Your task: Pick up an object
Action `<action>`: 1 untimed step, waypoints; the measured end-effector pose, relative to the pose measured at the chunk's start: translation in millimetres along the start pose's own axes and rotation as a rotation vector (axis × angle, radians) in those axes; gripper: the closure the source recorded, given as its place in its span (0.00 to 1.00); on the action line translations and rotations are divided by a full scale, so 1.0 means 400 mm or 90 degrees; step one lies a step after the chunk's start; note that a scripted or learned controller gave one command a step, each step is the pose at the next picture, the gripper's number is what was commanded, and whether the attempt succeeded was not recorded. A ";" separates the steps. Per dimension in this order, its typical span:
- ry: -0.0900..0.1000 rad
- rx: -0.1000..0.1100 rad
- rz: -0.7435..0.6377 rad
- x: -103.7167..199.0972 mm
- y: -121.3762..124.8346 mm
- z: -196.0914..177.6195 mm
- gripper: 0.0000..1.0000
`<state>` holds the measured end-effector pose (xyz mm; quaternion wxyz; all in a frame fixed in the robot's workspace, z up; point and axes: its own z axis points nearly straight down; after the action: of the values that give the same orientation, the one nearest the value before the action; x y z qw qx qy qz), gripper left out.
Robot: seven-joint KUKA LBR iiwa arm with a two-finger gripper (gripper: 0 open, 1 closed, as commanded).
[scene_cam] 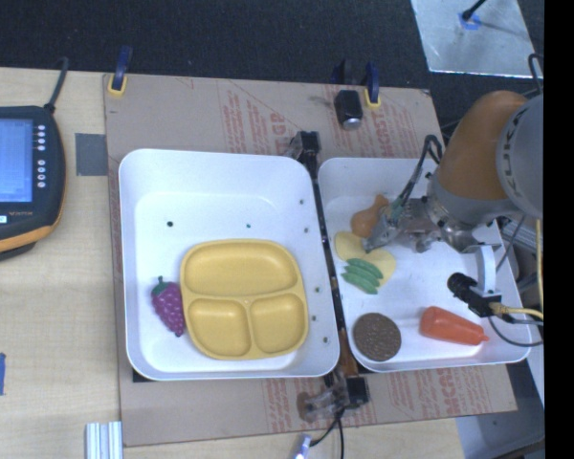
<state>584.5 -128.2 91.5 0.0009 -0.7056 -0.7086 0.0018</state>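
My gripper (394, 228) is low in the right bin (497, 352), near its upper left part. It sits just right of a brown drumstick-shaped piece (367, 218) and above a pale yellow piece (352, 248) that has a green pea pod (364, 274) lying on it. A round dark brown disc (376, 336) rests near the bin's front wall. An orange carrot (451, 326) lies to the disc's right. I see nothing clearly held by the gripper.
The left bin (148, 185) holds a yellow divided plate (244, 296) and a purple grape bunch (169, 305) at its left. A teach pendant (14, 180) lies on the bench at far left. The arm's grey body with its orange band (483, 142) overhangs the right bin's right side.
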 end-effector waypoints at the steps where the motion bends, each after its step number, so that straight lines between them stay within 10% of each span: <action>1: 0.001 -0.001 0.000 0.052 0.138 -0.002 0.00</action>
<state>639.7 -107.3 92.1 0.0009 -0.7055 -0.7087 0.0011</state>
